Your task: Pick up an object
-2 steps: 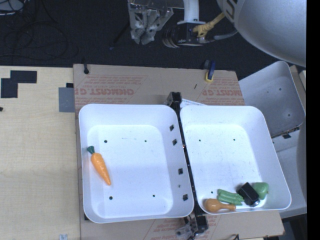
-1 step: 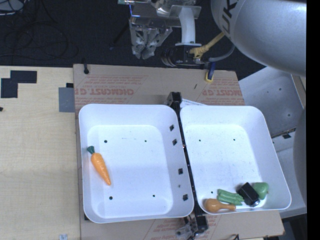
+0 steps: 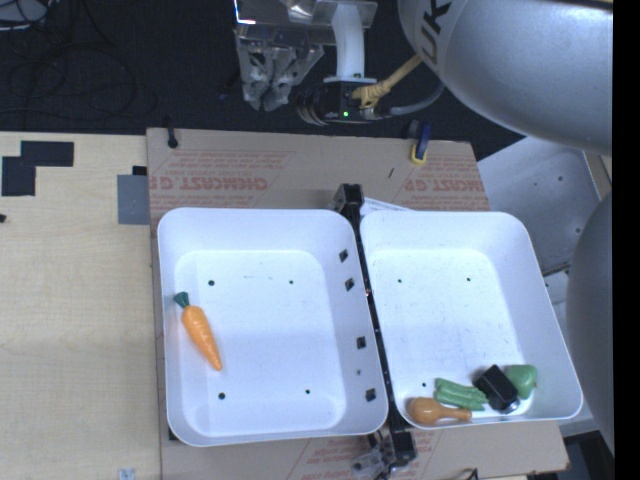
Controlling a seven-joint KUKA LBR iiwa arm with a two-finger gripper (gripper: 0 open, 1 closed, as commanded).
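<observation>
At far centre, above the bench's far edge, the gripper (image 3: pixel 268 86) hangs raised well clear of both bins, with nothing between its fingers; fingers look drawn together at the tips but blurry against the dark background, so can't tell whether open or closed. Grey arm (image 3: pixel 510 43) comes in from the right, filling the far right corner.

Left bin (image 3: pixel 255 233): one toy carrot (image 3: pixel 201 335), orange with a small green top, lying flat near the bin's left wall, green end pointing far, tip pointing near-right. Rest of that bin's floor is bare white with a few small dark dots.

Right bin (image 3: pixel 450 233): four items clustered in the near right corner. Green bean-like pod (image 3: pixel 459 394) lies flat, just beside a black block (image 3: pixel 496 387) that sits tilted. Green rounded piece (image 3: pixel 522 376) touches the black block on its right side, against the bin wall. Orange-tan pear-shaped item (image 3: pixel 437 411) lies nearest, against the near wall, just below the pod, narrow end pointing right.

Bins sit side by side, touching along a black divider strip (image 3: pixel 360 298), on a cardboard sheet (image 3: pixel 300 173) with reversed red printing. Blue-yellow clamp (image 3: pixel 421 143) at the cardboard's far edge, right of the gripper. Gripper is well apart from all items.
</observation>
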